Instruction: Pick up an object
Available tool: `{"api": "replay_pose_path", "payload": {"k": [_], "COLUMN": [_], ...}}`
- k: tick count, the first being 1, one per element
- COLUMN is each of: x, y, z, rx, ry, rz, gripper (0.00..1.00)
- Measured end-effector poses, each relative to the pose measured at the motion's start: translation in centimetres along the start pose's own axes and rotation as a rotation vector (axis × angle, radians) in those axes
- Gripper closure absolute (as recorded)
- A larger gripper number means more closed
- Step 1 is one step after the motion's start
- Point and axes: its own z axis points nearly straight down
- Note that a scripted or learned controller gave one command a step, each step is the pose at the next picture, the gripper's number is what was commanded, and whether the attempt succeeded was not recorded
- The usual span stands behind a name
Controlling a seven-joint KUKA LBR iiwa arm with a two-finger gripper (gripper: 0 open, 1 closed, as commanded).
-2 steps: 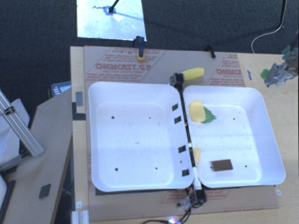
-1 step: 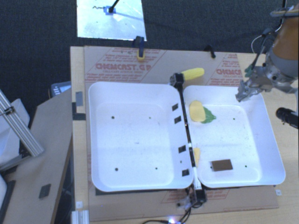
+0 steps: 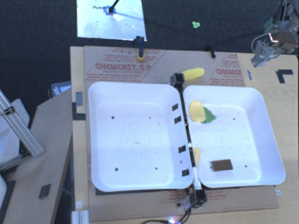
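Lying in the right bin [image 3: 261, 106], a yellow piece [image 3: 196, 111] on a green scrap [image 3: 209, 116] sits far-left, a brown block [image 3: 221, 165] near. Far right hangs the gripper [image 3: 266, 50]; whether its jaws are apart I cannot tell.

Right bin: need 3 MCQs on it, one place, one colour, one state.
1. Where does the brown block lie in the right bin?
A. near front edge
B. back corner
C. middle

2. What colour is the piece beside the yellow object?
A. red
B. green
C. blue

3. Where is the gripper?
A. touching the block
B. inside the left bin
C. above the bench, outside both bins

Key: 1 A, it sits by the near wall; 2 B, green shows at the yellow object's right; 3 C, it hangs at upper right, past the bin's rim.
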Motion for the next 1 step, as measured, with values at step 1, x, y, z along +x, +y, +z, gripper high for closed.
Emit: {"api": "replay_pose_path", "payload": {"k": [1], "x": [7.68], "y": [-0.87], "z": [7.58], "rx": [0.024], "ry": [0.006], "rz": [-0.004], "gripper": [1.0]}}
